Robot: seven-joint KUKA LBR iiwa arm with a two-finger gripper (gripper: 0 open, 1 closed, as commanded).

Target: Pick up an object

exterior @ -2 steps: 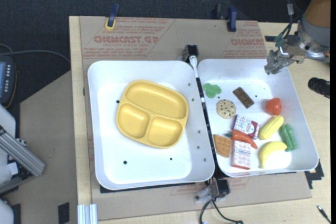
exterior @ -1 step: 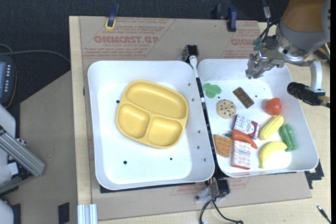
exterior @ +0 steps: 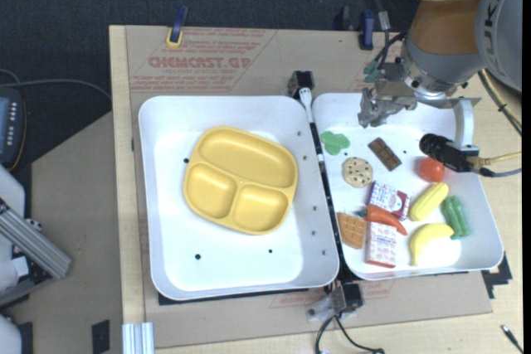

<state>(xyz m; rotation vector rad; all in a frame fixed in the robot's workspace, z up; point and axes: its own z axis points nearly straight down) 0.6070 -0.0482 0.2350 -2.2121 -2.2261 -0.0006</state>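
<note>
Your claw (exterior: 375,113) hangs over the far end of the right-hand shallow white bin (exterior: 489,249), and nothing sits between its fingers; whether they are spread or pressed together I cannot tell from this angle. Take the small brown rectangular chocolate-bar toy (exterior: 383,153) as your landmark. It lies just on the near side of the claw, on bare bin floor, and looks like the closest candidate to pick.

To its left lies the flat green leaf-shaped toy (exterior: 335,143), and nearer the camera on that same side the round chocolate-chip cookie toy (exterior: 358,172). To its right is the red tomato toy (exterior: 431,169), touching a black fitting. Well past the bar toward the camera, the red-and-white cartons, yellow bananas and waffle toy crowd together.

The bar is thin and lies slantwise, so I judge you should turn the wrist to close across its narrow width and descend right to the floor. Avoid the crowded near end, where neighbours would likely foul the fingers.
</note>
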